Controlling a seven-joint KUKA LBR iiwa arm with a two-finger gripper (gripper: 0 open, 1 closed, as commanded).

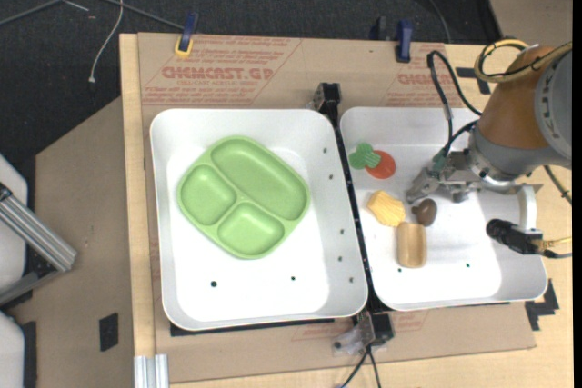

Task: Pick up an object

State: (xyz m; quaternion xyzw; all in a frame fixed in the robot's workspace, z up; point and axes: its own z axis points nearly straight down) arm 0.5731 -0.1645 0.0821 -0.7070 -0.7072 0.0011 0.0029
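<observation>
Nearest us sat the left bin (182,286), holding a green divided plate (243,195). We saw the right bin (473,282) carrying a tan block (411,244), a yellow piece (386,209), a small brown lump (425,213) and a red-and-green toy (373,160). We found the gripper (438,184) low in the right bin, just above the brown lump; we could not tell its state.
</observation>
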